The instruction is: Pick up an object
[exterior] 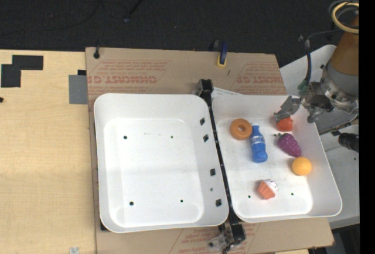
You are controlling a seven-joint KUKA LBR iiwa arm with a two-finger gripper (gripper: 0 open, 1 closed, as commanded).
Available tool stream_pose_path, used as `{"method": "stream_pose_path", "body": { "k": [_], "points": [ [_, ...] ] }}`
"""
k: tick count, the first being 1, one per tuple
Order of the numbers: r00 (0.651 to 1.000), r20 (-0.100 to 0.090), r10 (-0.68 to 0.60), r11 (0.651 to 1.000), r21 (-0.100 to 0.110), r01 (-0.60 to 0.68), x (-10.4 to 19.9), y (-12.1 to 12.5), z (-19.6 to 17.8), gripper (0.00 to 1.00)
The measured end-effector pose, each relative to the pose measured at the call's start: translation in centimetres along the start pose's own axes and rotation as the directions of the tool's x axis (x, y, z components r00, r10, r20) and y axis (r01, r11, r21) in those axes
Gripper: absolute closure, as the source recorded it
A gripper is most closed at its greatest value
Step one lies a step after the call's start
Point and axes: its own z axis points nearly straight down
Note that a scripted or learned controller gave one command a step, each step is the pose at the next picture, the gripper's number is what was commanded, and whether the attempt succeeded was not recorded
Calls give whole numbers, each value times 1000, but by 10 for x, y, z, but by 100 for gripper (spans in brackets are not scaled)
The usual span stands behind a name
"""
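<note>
Red tomato [285, 124] sits just under the gripper [296, 107].

Overhead slanted view of the desk [41, 153] with two shallow white bins side by side. The left bin [152, 162] adjoins the right bin [316, 203], which contains a brown ring [240, 129], a blue bottle [258, 145] just beside it, a small red object [285, 124], a purple grape cluster [288, 144], an orange ball [302, 166] and an orange-and-white piece [267, 189]. The gripper [303, 107] hangs over the bin's upper right corner, near the red object.
</note>
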Motion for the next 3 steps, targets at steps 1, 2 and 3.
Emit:
{"method": "stream_pose_path", "body": {
  "k": [1,2,3],
  "points": [
    [1000,1,-5,1000,-4,5,-20,49,-17,0],
    [1000,-5,-3,1000,2,3,56,46,143,0],
    [1000,-24,-1,1000,3,1,-10,36,140,0]
  ]
}}
